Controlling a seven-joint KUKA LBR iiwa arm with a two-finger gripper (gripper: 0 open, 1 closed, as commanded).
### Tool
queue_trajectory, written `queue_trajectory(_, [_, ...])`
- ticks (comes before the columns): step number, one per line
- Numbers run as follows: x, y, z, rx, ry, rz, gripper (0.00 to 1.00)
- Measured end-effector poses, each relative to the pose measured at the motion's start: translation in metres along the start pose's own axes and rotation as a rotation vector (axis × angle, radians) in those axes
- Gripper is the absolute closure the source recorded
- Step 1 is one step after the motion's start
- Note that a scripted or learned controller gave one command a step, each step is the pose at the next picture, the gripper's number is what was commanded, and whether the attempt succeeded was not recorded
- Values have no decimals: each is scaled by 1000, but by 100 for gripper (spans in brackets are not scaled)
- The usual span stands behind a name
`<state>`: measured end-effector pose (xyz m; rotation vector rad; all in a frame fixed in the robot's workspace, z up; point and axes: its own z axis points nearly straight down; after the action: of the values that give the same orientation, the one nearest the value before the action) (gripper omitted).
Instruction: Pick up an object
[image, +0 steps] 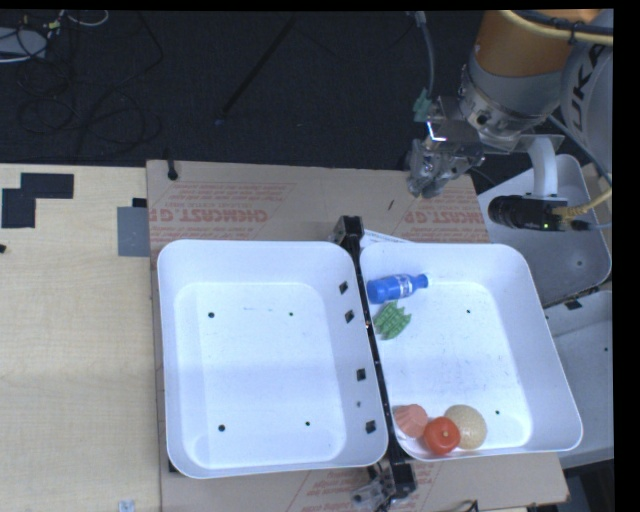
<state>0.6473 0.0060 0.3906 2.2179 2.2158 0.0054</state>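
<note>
Overhead slanted view of the bench. Two shallow white bins sit side by side on a brown cardboard sheet (300, 200) printed with red lettering — the left bin (180, 300) and the right bin (520, 300) — joined along a black clip strip (362, 340) that runs between them.

The right bin carries all the loose objects. A blue bottle (396, 287) with a white cap lies on its side at about 10 o'clock within this bin, close to the dividing strip. Just below it, toward the strip, lies a small green leafy piece (392, 322). At the 7 o'clock corner three rounded items cluster, touching or nearly touching: a pale pink piece (408, 417), a red ball-like fruit (441, 435), and a beige round object (467, 424) to its right.

The arm (520, 50), grey with an orange band, enters at 1 o'clock of the frame. Its gripper (432, 178) hangs over the cardboard beyond the far rim of the right bin, at roughly 12 o'clock from the blue bottle and well apart from every object. Nothing is seen between its fingers — whether they are spread or pressed together cannot be told at this scale.
</note>
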Motion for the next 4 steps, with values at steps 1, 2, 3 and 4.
queue_trajectory(1, [24,-86,131,30,3,1,100])
queue_trajectory(2, [101,-73,-11,-6,7,-11,100])
queue_trajectory(3, [102,-95,149,26,-1,-1,100])
queue_trajectory(4, [21,-85,104,6,-1,7,100])
